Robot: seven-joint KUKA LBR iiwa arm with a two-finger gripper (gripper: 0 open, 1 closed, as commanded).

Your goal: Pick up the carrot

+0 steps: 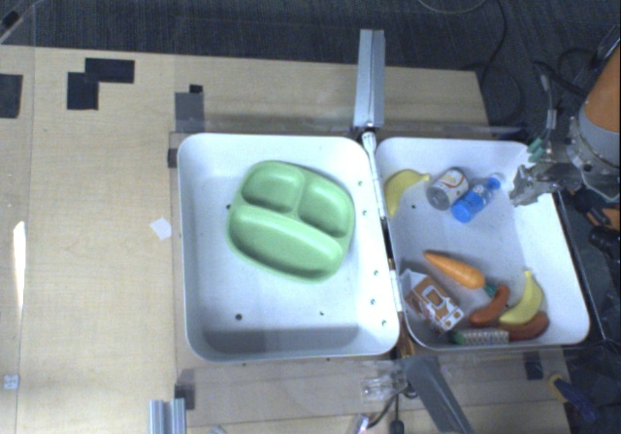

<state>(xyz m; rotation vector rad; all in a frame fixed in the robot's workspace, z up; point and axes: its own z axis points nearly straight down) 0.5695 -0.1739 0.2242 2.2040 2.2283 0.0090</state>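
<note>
Camera view: the carrot (454, 270) is seen lying in the right bin (543, 248), near a banana (527, 298). The gripper (537, 180) is held over the bin's far right edge, well apart from the carrot; its state cannot be told.

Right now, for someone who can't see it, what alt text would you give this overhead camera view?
A robot claw hovers at the right bin's upper right edge, apart from the carrot lying in the middle of that bin. Around the carrot are a can, blue bottle, banana and snack box. The left bin holds a green divided plate.
</note>
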